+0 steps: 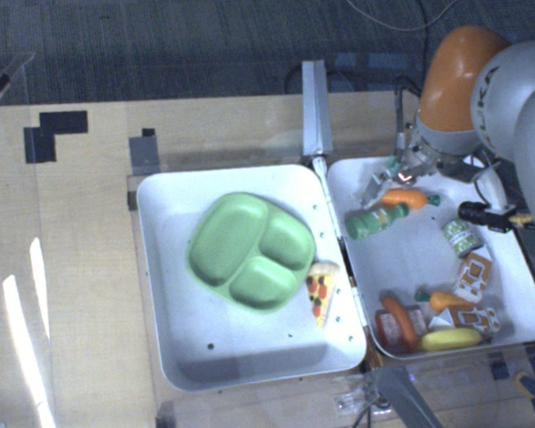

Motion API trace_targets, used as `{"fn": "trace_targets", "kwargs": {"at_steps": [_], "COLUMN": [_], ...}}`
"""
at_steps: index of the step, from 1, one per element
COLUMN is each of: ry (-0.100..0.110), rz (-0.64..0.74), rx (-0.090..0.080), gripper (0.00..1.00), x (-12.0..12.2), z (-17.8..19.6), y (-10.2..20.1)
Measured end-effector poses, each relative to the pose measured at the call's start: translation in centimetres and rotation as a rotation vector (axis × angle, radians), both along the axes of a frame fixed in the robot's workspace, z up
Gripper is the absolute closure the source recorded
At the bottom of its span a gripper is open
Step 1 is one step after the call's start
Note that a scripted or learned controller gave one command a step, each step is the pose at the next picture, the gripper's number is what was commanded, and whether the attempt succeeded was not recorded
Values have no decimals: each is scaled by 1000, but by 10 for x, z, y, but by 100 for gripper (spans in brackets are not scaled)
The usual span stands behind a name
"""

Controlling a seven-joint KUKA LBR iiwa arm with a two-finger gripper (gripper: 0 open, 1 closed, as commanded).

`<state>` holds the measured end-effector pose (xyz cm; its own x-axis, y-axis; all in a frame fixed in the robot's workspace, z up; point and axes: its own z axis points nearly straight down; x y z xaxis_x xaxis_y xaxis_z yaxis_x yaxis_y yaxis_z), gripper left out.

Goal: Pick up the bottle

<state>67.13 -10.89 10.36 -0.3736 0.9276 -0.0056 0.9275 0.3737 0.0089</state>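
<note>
Two shallow white bins sit side by side on the tabletop (66, 275), and the bottle (378, 220) lies in the right bin (414, 265), green, on its side, with one end nearly at the wall shared with the left bin (176, 292). The gripper (388, 180) hangs just beyond the bottle toward the far rim. Nothing can be seen in its grasp, and I cannot tell whether it is open or closed. The likeliest trouble is the orange carrot (407, 200) lying right against the bottle's far side, almost under the gripper: a descent from where it hangs could close on the carrot instead, or pinch both and lose the bottle on the lift. The bottle is also round and lying flat, so I judge that an off-centre squeeze could make it roll or squirt sideways, and the wall at its end leaves little room to come in from there. Elsewhere in the bottle's bin, away from the wall, stands a small can (459, 236) with a green label. Nearer the front rim than the bottle are a brown packet (474, 274), a red sausage-like piece (399, 325) and a yellow banana (452, 338) (all well apart from the bottle, so unlikely to interfere). Across the wall from the bottle, the left bin holds a green divided plate (250, 249) and a toy pizza slice (321, 291), the slice lying against the wall.
</note>
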Motion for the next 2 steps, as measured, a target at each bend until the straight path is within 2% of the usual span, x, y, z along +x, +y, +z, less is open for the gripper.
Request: {"fn": "trace_targets", "kwargs": {"at_steps": [1,2], "ry": [-1,-3], "rz": [153,244], "rx": [0,-1], "gripper": [0,0], "x": [-33,-77], "z": [-15,-14], "y": [19,17]}}
